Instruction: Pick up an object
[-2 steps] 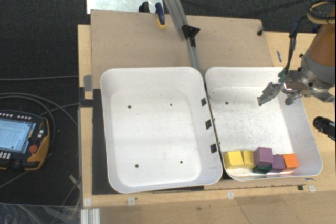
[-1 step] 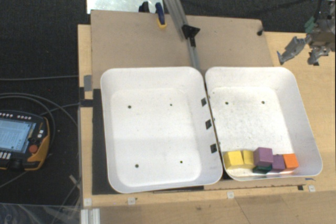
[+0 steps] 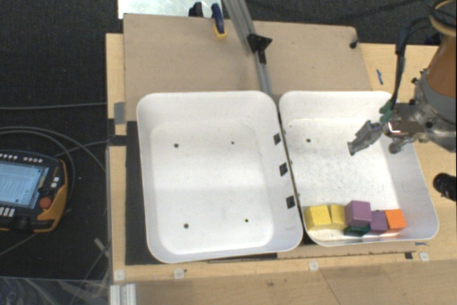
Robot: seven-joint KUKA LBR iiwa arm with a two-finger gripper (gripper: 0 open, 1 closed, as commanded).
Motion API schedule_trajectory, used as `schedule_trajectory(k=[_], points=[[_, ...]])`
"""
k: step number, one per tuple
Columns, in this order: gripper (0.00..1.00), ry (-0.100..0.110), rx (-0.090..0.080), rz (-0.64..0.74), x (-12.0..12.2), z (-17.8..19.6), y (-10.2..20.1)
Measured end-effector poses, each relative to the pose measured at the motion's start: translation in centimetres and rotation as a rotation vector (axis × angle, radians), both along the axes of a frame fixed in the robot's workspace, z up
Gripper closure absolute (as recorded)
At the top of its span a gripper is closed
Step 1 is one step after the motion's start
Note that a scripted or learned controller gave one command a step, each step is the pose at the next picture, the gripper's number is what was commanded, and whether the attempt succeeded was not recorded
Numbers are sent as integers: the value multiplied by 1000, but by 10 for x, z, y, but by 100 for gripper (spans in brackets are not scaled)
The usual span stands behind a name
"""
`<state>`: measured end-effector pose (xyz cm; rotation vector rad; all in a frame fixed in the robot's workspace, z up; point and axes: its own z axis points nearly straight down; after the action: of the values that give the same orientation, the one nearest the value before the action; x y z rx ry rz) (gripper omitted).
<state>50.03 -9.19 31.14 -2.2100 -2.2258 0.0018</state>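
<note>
Several small blocks lie in a row along the front wall of the right bin [image 3: 335, 111]: two yellow ones [image 3: 325, 216], a purple one [image 3: 358, 211] with a dark green one [image 3: 355, 229] in front of it, a second purple one [image 3: 379, 221] and an orange one [image 3: 395, 219]. My gripper [image 3: 377, 145] hangs over the right half of this bin, behind the blocks and well above them. It is open, and nothing sits between its fingers [image 3: 362, 138].
The left bin [image 3: 153, 153] adjoins the right one, joined by black clips [image 3: 283, 168]. A slanted metal pole [image 3: 235, 3] crosses the back of the bench. A teach pendant [image 3: 25, 189] lies on the floor at the left.
</note>
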Motion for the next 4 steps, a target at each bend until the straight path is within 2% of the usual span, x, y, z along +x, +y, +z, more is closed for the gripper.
schedule_trajectory(k=[1,2,3,4], points=[[0,-16,-6,-1,80,47,-30],[0,1,-1,-4,75,-62,-12],[0,-2,-3,-6,100,-112,-20],[100,-9,-4,-4,101,-97,-21]])
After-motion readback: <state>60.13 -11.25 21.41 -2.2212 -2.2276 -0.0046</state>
